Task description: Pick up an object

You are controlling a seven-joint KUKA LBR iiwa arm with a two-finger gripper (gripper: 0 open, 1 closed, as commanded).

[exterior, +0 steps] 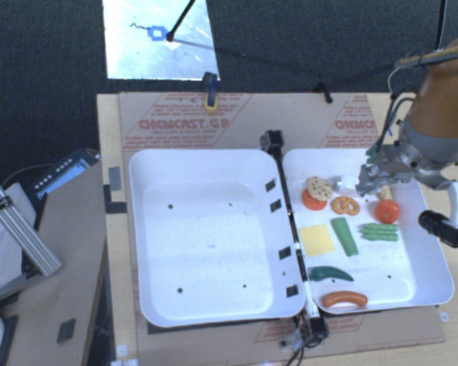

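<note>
At the near edge of the right bin (438, 279) a sausage (344, 299) is seen, with a dark green pepper (330, 273) just behind it. Farther in lie a yellow cheese slice (318, 240), a green strip (343, 236) and a bean pod (379, 232), then a pretzel (345, 206), a tomato (387, 210) and a cookie on a red disc (316, 192). The left bin (154, 295) stands beside it. The approach step is judged to be in hand: the gripper (375, 181) hangs above the bin's far part, near the tomato and pretzel. Its state cannot be told, and nothing is seen held. A descent onto 1 chosen item would be called for next.
</note>
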